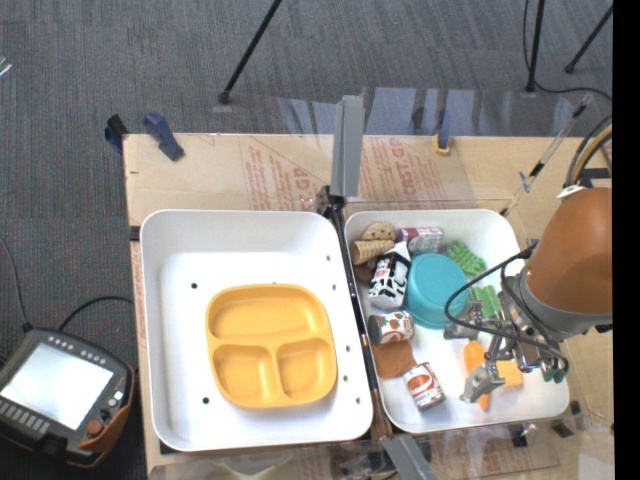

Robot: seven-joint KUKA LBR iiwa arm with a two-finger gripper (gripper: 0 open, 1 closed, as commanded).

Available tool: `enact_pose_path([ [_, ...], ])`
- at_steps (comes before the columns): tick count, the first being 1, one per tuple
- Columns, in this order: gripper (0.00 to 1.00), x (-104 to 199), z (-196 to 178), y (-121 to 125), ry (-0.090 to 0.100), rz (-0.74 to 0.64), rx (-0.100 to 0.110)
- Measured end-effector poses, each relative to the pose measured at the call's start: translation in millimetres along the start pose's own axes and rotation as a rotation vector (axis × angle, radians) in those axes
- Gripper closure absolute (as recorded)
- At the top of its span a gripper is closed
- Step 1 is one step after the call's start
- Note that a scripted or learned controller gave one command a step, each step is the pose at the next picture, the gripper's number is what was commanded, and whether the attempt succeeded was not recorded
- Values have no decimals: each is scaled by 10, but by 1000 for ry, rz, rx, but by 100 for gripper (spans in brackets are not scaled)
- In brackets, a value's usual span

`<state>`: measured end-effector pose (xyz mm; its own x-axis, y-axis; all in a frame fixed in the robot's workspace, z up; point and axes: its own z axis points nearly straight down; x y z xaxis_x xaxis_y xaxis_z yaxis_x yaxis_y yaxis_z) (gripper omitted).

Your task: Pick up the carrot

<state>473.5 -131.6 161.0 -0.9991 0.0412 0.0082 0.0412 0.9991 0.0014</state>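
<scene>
The carrot is a small orange piece lying in the right bin, near its front right corner; its lower tip pokes out below the gripper. My gripper hangs directly over the carrot and covers its middle. A yellow-orange block lies just right of the gripper. The orange wrist band and grey arm body stand above the bin's right side and hide part of its floor.
Crowding the right bin are a teal bowl, green pieces, a cow-patterned carton, a cone, small cans and a brown slab. The left bin holds a yellow divided plate.
</scene>
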Motion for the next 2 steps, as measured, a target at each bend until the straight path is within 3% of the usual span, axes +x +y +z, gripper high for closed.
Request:
enact_pose_path([
  [1, 0, -265, 769, -109, -1, -37, -2],
  [2, 100, -289, 652, -90, -6, -42, -2],
])
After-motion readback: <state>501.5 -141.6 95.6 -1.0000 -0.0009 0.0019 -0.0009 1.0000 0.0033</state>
